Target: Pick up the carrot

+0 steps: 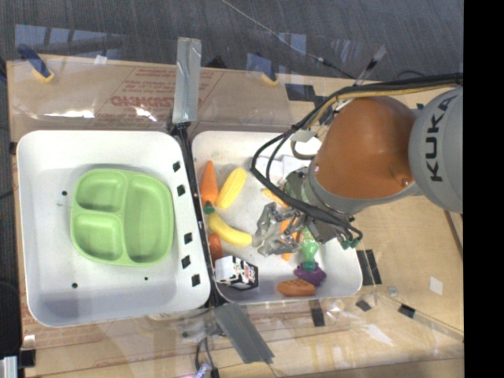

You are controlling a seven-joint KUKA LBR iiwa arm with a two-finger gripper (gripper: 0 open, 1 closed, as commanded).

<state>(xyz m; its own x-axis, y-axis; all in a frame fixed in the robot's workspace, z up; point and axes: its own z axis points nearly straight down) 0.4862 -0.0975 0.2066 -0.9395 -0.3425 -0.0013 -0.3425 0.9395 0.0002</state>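
Camera view: carrot (pixel 208 183) at bin (pixel 236 142) edge

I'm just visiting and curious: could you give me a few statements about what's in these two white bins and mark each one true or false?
1. The green divided plate lies in the left bin. True.
2. The carrot lies on the green plate. False: it lies in the right bin, near the wall between the bins.
3. The corn cob lies beside the carrot. True.
4. The banana is in the left bin. False: it is in the right bin.
5. The hand is above the left bin. False: it is over the right bin.
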